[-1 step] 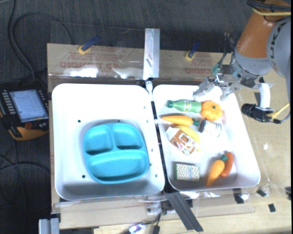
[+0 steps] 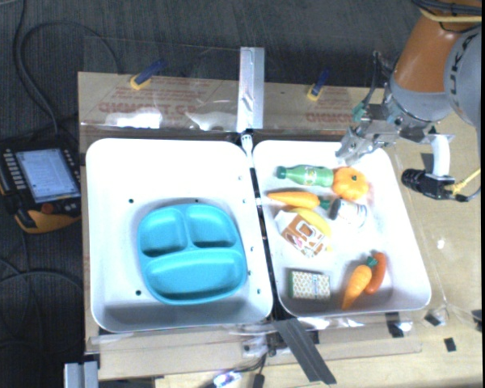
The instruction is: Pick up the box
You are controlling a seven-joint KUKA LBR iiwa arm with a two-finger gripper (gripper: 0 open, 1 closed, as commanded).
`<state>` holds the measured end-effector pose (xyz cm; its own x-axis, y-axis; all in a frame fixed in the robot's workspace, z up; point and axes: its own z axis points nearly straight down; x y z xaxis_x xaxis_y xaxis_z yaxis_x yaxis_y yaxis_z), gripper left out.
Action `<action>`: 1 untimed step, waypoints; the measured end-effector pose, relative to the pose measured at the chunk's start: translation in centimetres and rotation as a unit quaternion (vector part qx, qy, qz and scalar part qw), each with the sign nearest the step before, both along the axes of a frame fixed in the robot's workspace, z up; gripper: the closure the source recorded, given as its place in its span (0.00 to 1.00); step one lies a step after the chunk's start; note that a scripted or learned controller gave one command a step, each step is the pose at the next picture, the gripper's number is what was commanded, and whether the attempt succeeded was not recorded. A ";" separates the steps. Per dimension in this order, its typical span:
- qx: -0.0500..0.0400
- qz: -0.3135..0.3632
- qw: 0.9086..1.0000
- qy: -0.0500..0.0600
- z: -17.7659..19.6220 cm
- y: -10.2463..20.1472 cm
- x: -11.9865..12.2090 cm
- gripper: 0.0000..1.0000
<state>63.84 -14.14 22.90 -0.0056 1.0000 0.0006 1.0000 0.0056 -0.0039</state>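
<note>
claw [image 2: 349,150] above right bin's [image 2: 404,217] far edge, nothing seen held, finger gap cannot be told | box [image 2: 310,284] flat at bin's near side, left of carrots [image 2: 364,278] | bottle [image 2: 305,174] at far side | tray [image 2: 192,250] in left bin [image 2: 113,176]
</note>
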 end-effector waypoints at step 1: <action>-0.002 0.011 1.000 -0.002 15.0 -0.8 0.8 1.00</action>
<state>64.66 -14.95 37.90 -0.0275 0.9996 -0.0031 0.9996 0.0275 -0.0004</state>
